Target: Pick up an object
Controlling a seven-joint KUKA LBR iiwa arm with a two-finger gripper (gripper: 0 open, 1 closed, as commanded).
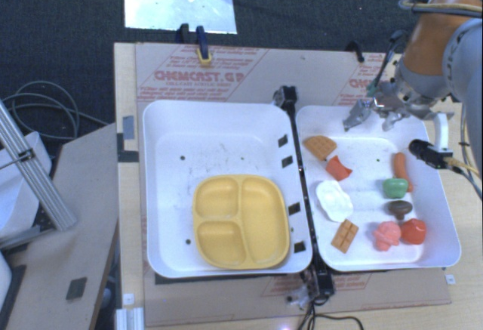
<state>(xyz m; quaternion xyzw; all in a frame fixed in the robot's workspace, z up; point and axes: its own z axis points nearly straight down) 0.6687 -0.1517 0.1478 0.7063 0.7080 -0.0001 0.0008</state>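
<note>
The sausage (pixel 400 165), an orange-red stick, lies near the right bin's (pixel 453 242) right wall with its long axis running roughly up and down the view. The gripper (pixel 375 115) hangs over that bin's far rim, above and to the left of the sausage and well apart from it; its two fingers are spread, with nothing between them.

The right bin holds the small things: a waffle (pixel 320 146) near the far left corner, a red wedge (pixel 338 168) just below it, a white piece (pixel 333 201) at the middle, a brown bar (pixel 344 235) tilted near the front, a green piece (pixel 395 187) just under the sausage, a dark brown lump (pixel 399 208), perhaps a mushroom, then a pink piece (pixel 387 235) and a red piece (pixel 413 231) side by side at the front.

The left bin (pixel 162 132) holds a yellow tray (pixel 241 220) with three compartments, lying toward the front right.
</note>
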